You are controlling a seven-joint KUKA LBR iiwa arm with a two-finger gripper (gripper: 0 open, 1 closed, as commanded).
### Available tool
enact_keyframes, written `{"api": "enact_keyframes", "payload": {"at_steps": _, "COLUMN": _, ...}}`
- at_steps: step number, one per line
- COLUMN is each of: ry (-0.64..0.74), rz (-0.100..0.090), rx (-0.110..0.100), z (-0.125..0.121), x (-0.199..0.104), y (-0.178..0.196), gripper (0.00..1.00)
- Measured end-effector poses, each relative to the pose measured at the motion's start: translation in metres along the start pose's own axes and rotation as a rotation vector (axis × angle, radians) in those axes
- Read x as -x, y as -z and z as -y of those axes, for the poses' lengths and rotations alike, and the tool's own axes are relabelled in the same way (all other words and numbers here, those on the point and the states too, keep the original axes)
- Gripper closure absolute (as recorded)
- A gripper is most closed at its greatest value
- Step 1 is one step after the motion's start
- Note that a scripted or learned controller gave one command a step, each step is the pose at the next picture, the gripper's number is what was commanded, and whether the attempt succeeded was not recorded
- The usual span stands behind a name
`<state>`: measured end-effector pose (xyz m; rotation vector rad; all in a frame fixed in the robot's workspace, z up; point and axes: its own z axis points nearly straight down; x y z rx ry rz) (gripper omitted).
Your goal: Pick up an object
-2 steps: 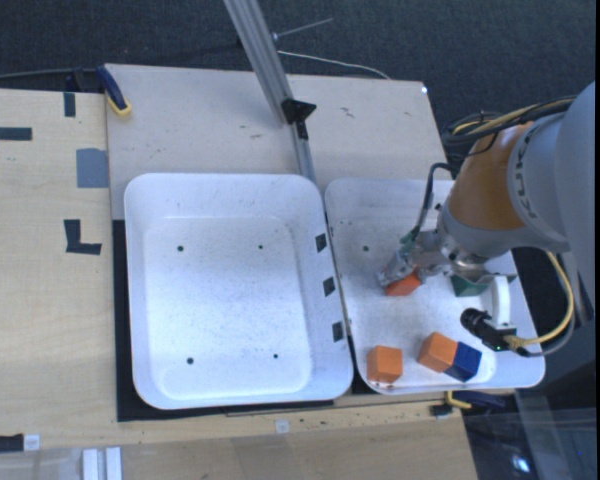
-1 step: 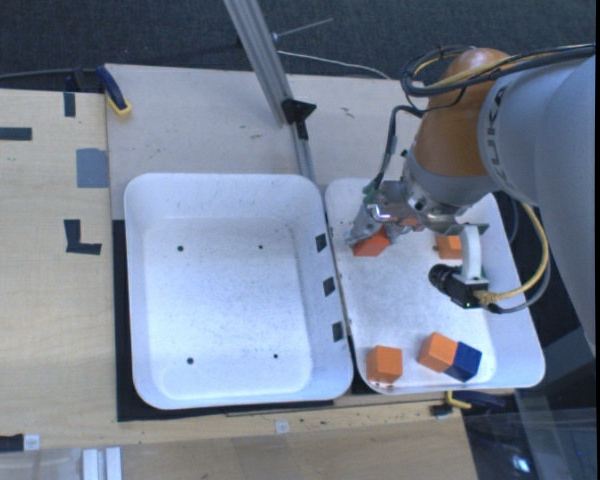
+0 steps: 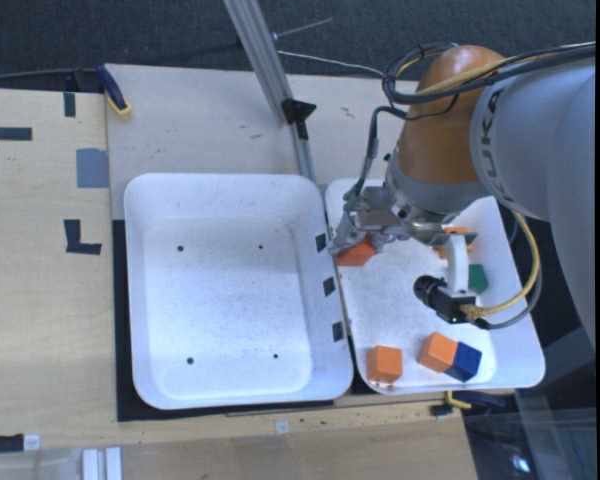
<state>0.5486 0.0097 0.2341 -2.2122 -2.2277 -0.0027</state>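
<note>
Arm (image 3: 500,138) low, pincer (image 3: 358,240) downward

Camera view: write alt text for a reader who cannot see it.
A grey arm with an orange band reaches from the right into the right bin, its gripper low over an orange block near the bin's left wall. Two more orange blocks and a blue block lie along the near edge; the left bin sits beside it.

Bins (image 3: 220,193): smooth white plastic, speckled
Worktop (image 3: 40,268): pale matt wood
Pole (image 3: 260,43): ribbed metal
Arm band (image 3: 450,88): glossy orange
</note>
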Motion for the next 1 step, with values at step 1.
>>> {"api": "enact_keyframes", "payload": {"at_steps": 1, "ry": -0.001, "rz": 0.002, "rx": -0.002, "z": -0.0389, "x": -0.0473, "y": -0.0244, "gripper": 1.0}}
